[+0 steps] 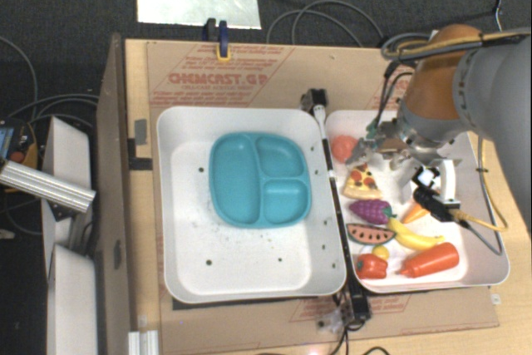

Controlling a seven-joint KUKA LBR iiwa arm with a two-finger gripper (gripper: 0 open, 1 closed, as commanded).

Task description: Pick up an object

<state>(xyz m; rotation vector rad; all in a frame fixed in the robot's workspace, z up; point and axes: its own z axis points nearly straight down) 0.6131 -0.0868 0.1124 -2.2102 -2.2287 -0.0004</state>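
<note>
Low over the right bin, at its far end: the gripper, on the grey arm with the orange band. Too dark and too small to tell how wide open, or whether touching any toy. Cannot tell of anything held.

Just below the gripper and a bit left: a pizza slice, flat on the bin floor. Just left of the gripper: a red ball, near the wall between the bins. Nearer the front, under the pizza slice: purple grapes, then a melon slice, then a red pepper in the front corner. Right of the grapes: a small carrot and a yellow banana, close together. At the front, beside the pepper: a long red-orange toy. All well apart from the gripper, but for the pizza slice and the ball.

In the left bin: a blue plate with three parts, lying flat in the middle.
</note>
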